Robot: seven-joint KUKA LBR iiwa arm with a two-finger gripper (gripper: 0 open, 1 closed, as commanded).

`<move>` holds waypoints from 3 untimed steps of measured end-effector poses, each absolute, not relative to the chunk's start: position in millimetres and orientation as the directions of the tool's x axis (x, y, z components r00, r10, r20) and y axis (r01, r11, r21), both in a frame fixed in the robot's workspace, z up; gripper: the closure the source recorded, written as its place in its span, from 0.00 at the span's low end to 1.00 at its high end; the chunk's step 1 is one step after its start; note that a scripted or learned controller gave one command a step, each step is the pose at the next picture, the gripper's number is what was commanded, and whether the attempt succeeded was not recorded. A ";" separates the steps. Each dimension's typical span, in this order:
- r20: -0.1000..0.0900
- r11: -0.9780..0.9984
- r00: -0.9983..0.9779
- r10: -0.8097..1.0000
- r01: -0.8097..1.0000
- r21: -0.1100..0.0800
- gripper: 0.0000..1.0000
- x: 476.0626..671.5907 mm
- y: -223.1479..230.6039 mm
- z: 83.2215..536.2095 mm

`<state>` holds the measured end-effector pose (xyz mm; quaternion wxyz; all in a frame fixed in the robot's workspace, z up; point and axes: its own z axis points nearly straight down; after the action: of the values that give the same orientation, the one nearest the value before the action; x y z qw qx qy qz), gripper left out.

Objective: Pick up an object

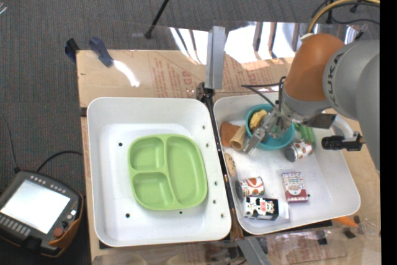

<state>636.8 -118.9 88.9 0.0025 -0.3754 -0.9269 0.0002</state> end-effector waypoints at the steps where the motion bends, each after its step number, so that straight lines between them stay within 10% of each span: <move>1: 0.001 0.621 -0.621 0.784 0.784 0.001 0.00 639.8 -112.1 88.7; 3: -0.001 0.301 -0.301 0.954 0.954 0.007 0.00 647.3 -99.0 90.4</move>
<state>647.3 -99.0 90.4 -0.0023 -0.5914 -0.8064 -0.0024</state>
